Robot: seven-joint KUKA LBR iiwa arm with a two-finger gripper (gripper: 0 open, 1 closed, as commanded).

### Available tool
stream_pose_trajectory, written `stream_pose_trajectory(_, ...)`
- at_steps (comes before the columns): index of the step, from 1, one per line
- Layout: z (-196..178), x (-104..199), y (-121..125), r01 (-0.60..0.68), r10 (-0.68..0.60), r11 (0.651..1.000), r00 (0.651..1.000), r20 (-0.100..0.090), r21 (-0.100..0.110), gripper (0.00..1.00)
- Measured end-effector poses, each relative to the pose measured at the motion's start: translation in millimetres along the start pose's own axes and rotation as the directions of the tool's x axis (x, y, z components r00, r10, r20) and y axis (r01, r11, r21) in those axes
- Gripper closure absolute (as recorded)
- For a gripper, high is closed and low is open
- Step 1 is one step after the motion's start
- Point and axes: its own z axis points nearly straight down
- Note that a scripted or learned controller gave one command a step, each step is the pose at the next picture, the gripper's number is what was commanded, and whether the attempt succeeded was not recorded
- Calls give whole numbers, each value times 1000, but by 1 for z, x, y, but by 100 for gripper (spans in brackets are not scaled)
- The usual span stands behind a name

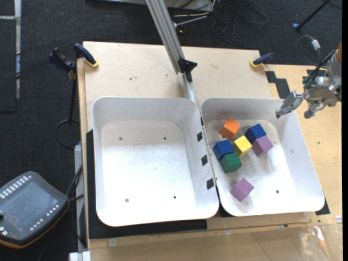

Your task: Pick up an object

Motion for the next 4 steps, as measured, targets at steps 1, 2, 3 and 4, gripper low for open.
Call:
stream_pose_trajectory(1, 0, 0, 0, 0, 0, 1000, 1000, 0, 0, 0)
stream_pose_trajectory(2, 47, 8, 3, 0, 0, 1000, 1000, -1, 4, 0)
stream_pose_trajectory(3, 108, 3, 7, -3, 3, 1000, 1000, -1, 6, 0)
stream_pose_trajectory(4, 163, 8, 16, 0, 0, 1000, 1000, -2, 5, 0)
